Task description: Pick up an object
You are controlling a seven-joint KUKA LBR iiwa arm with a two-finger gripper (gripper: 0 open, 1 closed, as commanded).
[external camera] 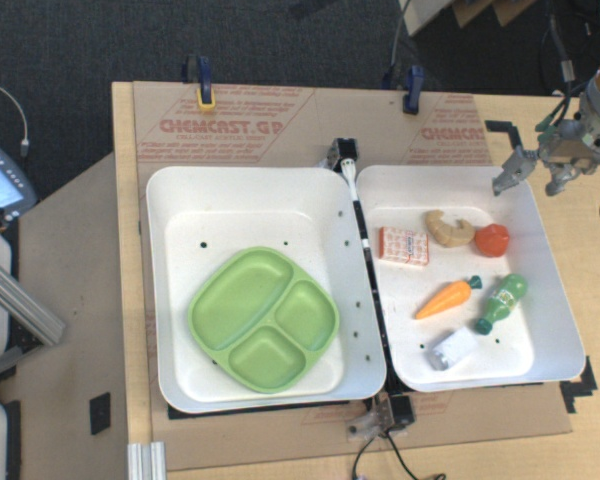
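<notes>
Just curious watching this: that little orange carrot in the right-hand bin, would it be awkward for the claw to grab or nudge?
The carrot looks like a smooth, stiff plastic toy, so probably light and a bit slippery. Its rounded, tapered body lies flat, so a push may roll or swing it toward the green bottle close by. The gripper would likely hold best across the thicker end.

We see the gripper (536, 177) hanging at the far right corner of the right bin (555, 298), just at its rim. Its two fingers (511, 173) are spread apart (nothing sits between them), pointing downward. The wrist runs off toward the right, beyond that bin.
</notes>
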